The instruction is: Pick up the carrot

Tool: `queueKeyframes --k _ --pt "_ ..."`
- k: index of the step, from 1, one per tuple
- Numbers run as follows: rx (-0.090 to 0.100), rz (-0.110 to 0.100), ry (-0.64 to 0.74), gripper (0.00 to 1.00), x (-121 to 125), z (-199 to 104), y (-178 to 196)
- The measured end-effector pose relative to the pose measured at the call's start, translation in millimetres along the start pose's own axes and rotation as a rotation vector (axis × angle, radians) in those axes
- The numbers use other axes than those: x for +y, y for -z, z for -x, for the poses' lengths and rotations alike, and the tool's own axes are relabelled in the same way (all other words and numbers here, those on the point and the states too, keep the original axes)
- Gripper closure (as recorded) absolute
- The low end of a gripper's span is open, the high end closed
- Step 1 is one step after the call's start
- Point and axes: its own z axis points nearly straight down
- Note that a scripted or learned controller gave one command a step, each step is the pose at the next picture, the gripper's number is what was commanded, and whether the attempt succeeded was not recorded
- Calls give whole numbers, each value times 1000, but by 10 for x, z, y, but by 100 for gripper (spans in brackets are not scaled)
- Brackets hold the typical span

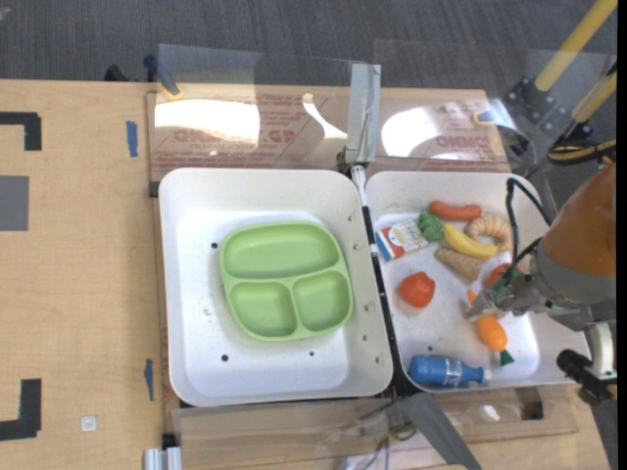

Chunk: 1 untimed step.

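Orange carrot just below hand

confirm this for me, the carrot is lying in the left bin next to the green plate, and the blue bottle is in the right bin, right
Not quite. The camera view shows the carrot lying in the right bin, near the gripper, not in the left bin with the green plate. The blue bottle is indeed in the right bin.
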Motion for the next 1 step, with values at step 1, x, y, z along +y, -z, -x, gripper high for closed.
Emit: queueKeyframes --k 1 --pt "8 -13 -70 100 33 -773 1165"
